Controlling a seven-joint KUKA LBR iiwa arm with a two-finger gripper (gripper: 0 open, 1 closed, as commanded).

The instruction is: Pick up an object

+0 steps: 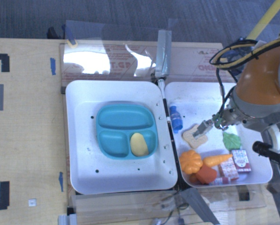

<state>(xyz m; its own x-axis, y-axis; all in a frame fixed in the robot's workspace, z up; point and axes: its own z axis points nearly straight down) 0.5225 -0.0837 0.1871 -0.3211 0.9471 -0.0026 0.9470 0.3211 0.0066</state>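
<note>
My gripper [201,129] reaches into the right bin [264,175] from the right and hangs low over the upper edge of a tan toast slice [194,138]. I cannot tell whether it touches the toast. Close by lie a small blue bottle [176,118], an orange pumpkin [190,161], a red piece [206,175], a carrot [218,160], a green leafy piece [232,140] and two juice cartons [234,165].
The left bin [79,139] holds a teal divided plate [123,118] with a yellow food piece [139,144] in its lower right compartment. A raised divider [168,125] separates the bins. The arm's grey and orange body [259,86] covers the right bin's far right corner.
</note>
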